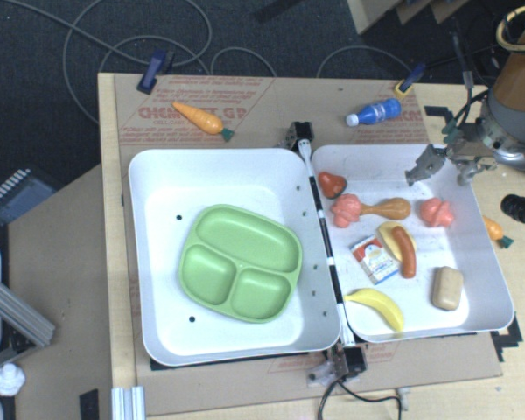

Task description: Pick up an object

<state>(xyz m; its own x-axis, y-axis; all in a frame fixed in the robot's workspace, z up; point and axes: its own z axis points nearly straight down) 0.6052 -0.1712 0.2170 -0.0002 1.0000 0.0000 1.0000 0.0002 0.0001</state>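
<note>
Nearest the camera in the right bin (499,309) lies a banana (378,307), with a tan bread roll (447,288) just to its right; behind these sit a small red-and-blue packet (375,260) and a hot dog (399,248), touching or nearly so; further back are a drumstick (368,208), a pink lump (435,212) and a red strawberry-like piece (332,183). The left bin (149,234) holds a green divided plate (239,262). At the far right corner of the right bin the gripper (444,164) hangs above the rim, well apart from every item; its fingers look spread and nothing sits between them. Beyond the bins, on the board, lie a carrot (201,118) and a blue bottle (374,113). By my reading nothing is picked yet: choosing an item, descending, closing and lifting all remain.
</note>
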